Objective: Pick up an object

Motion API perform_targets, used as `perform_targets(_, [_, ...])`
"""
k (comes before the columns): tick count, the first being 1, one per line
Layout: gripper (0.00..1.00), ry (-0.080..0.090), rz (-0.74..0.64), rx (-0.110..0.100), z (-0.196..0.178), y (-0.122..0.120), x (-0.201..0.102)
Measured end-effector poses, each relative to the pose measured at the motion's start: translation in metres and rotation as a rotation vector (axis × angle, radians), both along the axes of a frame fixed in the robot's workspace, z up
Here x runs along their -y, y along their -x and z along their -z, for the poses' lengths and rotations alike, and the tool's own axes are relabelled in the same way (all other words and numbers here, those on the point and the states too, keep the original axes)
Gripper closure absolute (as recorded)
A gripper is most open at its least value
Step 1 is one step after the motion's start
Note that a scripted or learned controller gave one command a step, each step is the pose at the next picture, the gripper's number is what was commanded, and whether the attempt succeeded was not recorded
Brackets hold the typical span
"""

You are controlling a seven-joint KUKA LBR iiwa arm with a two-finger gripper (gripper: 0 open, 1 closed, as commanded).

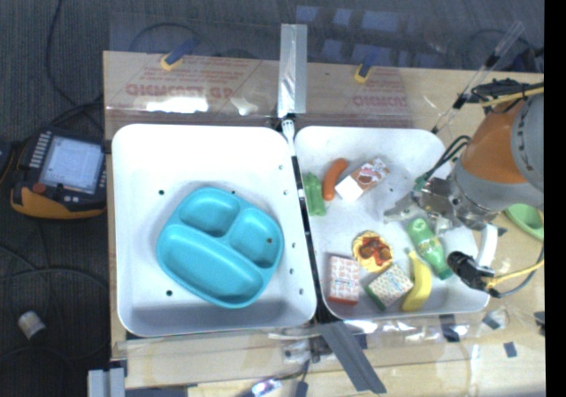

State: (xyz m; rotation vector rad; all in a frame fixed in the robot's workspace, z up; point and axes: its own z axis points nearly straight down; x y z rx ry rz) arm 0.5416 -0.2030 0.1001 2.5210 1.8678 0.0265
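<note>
The gripper (423,202) hovers low in the right bin (389,141), just beside the green bottle (425,243); whether its jaws are apart or together, I cannot tell. The bottle lies tilted near the banana (418,283) and looks light, smooth and likely slippery. Across its narrow body seems the safest hold.

Fixed above the bench (221,72), looking down at a slant on both white bins: left bin (141,156) and right bin (402,141) side by side, far enough for floor beyond the bench, arm (500,156) entering from right
</note>
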Motion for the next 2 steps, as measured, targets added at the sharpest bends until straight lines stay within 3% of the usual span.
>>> perform_targets(1, [0.00,0.003,0.069,-0.021,-0.024,0.021,0.005])
perform_targets(2, [0.00,-0.008,0.121,-0.007,0.004,0.009,0.001])
